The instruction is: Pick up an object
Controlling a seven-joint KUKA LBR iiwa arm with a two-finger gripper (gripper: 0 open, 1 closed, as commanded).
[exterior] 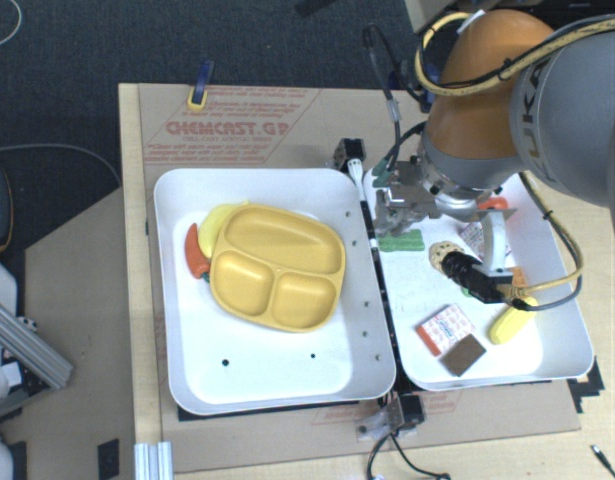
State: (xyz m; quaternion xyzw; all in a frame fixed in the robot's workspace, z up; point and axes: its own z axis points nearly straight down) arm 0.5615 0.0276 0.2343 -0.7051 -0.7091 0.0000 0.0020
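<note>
Green block (400, 240) just below end effector (392, 208) (touching?).

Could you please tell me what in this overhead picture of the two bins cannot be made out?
- Gripper: the grey arm's wrist covers it in the camera view, so the finger state is unreadable.
- Flat green piece: partly under the gripper; its shape is unclear.
- Orange and yellow items: mostly hidden beneath the yellow plastic divided tray.
- Small red-and-white printed packet: print too small to read.
- Items behind the wrist in the right white bin: partly hidden.
</note>
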